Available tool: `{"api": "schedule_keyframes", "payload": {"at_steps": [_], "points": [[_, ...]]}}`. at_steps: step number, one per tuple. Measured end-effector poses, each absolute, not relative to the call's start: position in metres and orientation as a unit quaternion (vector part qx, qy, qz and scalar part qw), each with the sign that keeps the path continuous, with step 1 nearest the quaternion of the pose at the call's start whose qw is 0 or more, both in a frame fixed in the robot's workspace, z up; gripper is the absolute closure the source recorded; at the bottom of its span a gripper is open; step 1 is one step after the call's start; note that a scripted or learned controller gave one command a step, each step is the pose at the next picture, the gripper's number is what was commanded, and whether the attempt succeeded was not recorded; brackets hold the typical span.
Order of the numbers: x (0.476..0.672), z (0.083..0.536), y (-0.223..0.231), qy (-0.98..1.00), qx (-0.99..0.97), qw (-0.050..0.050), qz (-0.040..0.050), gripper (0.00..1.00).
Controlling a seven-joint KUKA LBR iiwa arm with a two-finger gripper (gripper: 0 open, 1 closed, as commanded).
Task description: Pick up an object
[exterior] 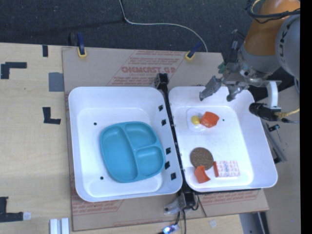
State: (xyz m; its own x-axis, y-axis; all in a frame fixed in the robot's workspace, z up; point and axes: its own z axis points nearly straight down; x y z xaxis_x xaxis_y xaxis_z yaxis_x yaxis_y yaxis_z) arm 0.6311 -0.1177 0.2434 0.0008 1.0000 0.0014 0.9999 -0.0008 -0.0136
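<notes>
My gripper (220, 92) hangs wide open at the upper right, holding nothing. The orange block (210, 119) touches the yellow ball (195, 121); I may push both away.

Both bins are white, the left bin (78, 130) holding a light blue divided plate (131, 151); the right bin (253, 145) holds a yellow ball (195, 120), an orange-red block (210, 119), a speckled brown disc (201, 157), a smaller orange-red piece (202, 174) and a white card with a red print (226, 169). The arm (270, 28) is grey with an orange band; the tabletop (29, 145) is pale wood marked with black tape; the cardboard sheet (141, 69) is tan with red lettering.
</notes>
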Motion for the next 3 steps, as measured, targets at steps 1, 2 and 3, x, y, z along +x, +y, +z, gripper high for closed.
{"api": "schedule_keyframes", "payload": {"at_steps": [1, 2, 3], "points": [[0.633, 0.250, -0.117, -0.708, -0.706, 0.000, 0.0005, 0.00], [0.627, 0.188, -0.122, -0.707, -0.707, 0.003, 0.0030, 0.00], [0.628, 0.141, -0.114, -0.708, -0.707, 0.002, 0.0024, 0.00]]}}
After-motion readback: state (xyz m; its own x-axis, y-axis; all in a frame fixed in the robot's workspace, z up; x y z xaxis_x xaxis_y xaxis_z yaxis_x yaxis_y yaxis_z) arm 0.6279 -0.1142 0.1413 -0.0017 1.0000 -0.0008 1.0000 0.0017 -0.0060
